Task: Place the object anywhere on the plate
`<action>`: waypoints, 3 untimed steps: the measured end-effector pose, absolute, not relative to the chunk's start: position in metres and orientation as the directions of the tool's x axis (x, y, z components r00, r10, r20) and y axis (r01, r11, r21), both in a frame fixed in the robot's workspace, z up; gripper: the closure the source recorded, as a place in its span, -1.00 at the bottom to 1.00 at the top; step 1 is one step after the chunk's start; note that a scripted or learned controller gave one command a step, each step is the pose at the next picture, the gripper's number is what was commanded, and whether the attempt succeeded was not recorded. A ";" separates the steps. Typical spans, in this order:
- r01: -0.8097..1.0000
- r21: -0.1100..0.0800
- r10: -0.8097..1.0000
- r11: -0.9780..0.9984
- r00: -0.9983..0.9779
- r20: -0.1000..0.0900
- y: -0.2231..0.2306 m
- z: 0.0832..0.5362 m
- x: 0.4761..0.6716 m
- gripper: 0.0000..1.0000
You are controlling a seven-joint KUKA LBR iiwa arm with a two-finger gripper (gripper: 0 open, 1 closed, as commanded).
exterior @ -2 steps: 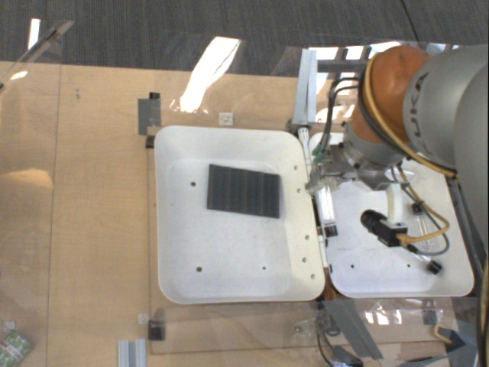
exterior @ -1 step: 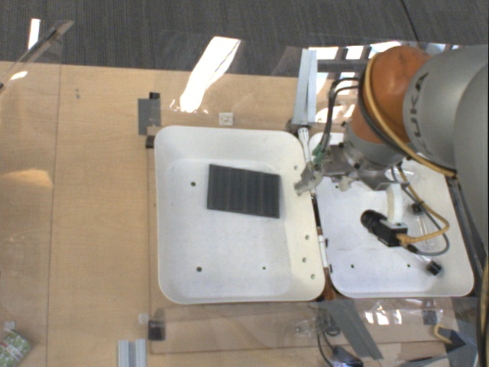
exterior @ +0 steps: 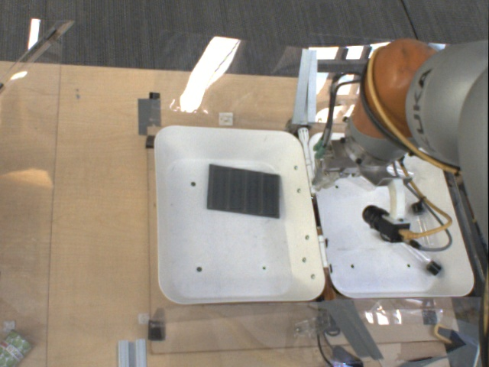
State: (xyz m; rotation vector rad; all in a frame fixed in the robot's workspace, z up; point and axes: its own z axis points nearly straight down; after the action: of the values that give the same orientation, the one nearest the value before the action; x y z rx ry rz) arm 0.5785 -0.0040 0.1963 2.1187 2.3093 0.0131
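A dark grey ribbed rectangular plate [exterior: 244, 190] lies flat in the upper middle of the left white bin [exterior: 179, 274]. My gripper [exterior: 324, 167] hangs low over the upper left corner of the right white bin [exterior: 359, 277], close to the wall between the two bins. The grey arm with its orange band [exterior: 397, 75] reaches in from the upper right and hides the bin floor under it. From this angle I cannot make out whether anything is in the gripper.
The two bins touch along a raised divider [exterior: 316, 220]. A small black clamp [exterior: 150, 113] sits on the wooden bench beyond the left bin's far corner. A thin cable with a small dark end [exterior: 433, 267] trails over the right bin's floor.
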 end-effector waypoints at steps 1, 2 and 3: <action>0.987 0.003 0.987 0.160 -0.160 0.000 0.044 0.186 0.551 1.00; 0.987 0.003 0.987 0.160 -0.160 0.000 0.044 0.186 0.551 -1.00; 0.987 0.008 0.987 0.163 -0.163 0.000 0.045 0.197 0.553 1.00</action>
State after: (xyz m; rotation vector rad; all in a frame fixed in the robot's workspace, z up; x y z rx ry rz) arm 0.5534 0.0451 0.1966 2.0286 2.3921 0.0105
